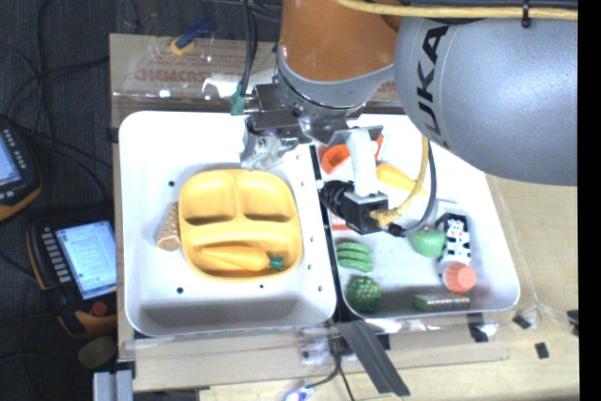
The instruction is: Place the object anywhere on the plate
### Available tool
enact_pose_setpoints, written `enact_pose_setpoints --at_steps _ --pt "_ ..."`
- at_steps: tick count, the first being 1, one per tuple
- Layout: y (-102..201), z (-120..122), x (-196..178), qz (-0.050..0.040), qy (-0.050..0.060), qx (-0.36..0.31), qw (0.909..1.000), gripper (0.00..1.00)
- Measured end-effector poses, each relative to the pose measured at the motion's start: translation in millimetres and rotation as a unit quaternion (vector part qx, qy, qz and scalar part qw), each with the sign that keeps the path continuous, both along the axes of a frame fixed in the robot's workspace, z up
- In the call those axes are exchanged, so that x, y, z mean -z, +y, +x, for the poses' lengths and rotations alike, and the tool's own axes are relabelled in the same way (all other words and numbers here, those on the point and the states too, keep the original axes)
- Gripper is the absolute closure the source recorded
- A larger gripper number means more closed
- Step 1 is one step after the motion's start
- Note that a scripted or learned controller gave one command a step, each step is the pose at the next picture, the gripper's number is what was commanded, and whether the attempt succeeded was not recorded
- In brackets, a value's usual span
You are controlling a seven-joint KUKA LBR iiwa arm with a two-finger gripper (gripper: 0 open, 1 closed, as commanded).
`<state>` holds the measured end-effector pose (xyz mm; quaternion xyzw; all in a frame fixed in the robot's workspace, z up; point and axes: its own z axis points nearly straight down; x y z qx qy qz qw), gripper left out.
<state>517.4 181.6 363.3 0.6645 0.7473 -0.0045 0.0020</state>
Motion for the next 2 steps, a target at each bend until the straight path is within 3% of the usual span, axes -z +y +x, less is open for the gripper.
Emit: enact_pose_setpoints --at_steps 1,2 --pt "8 -24 -98 0.0034 -0.001 -0.026 0.9997 1.0" --pt "21 -29 -20 0.0039 0.0 -0.153 0.9882 1.0"
